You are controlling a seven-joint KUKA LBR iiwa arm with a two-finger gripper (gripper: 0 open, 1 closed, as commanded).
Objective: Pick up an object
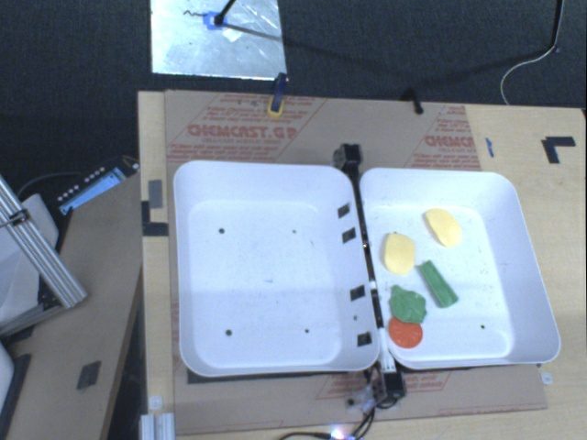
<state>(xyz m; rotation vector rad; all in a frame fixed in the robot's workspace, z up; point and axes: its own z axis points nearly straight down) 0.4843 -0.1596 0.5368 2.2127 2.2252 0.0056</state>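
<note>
Overlapping red piece (405, 335) and green lump (408, 302), boundary unclear

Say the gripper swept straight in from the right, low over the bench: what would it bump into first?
Probably the outer wall of the right bin. If it passed above that, it would likely meet the rightmost yellow piece or the green stick, depending on its line.
</note>
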